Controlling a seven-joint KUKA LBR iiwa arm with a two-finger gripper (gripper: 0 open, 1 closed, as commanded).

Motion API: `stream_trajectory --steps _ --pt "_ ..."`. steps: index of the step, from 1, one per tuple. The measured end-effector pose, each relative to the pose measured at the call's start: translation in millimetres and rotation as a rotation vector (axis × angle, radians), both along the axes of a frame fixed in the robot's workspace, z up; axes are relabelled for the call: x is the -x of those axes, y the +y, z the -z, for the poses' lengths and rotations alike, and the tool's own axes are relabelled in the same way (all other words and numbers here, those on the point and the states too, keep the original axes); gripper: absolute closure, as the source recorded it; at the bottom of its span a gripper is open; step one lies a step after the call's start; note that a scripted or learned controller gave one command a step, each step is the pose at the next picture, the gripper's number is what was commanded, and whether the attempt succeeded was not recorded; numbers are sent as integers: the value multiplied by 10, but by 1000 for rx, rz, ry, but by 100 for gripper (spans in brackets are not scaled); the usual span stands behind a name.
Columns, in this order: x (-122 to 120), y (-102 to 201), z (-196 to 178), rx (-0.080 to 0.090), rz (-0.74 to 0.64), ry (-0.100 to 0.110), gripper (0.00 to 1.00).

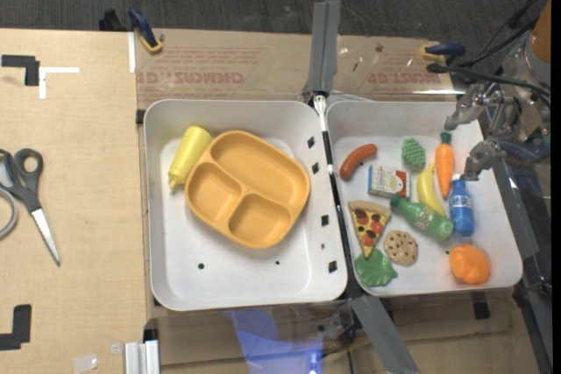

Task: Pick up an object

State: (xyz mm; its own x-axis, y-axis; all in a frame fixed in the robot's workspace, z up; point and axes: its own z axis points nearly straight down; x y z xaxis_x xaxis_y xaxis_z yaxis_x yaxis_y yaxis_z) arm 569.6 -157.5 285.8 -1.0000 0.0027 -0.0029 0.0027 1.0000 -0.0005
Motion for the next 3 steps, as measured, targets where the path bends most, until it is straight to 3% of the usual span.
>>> stream_trajectory --steps 1,2,3 --pt "-550 -95 1664 0 -185 0 0" --pt "-24 -495 1925 1 -232 -1 0" --pt "-46 -477 1821 2 -237 -6 100"
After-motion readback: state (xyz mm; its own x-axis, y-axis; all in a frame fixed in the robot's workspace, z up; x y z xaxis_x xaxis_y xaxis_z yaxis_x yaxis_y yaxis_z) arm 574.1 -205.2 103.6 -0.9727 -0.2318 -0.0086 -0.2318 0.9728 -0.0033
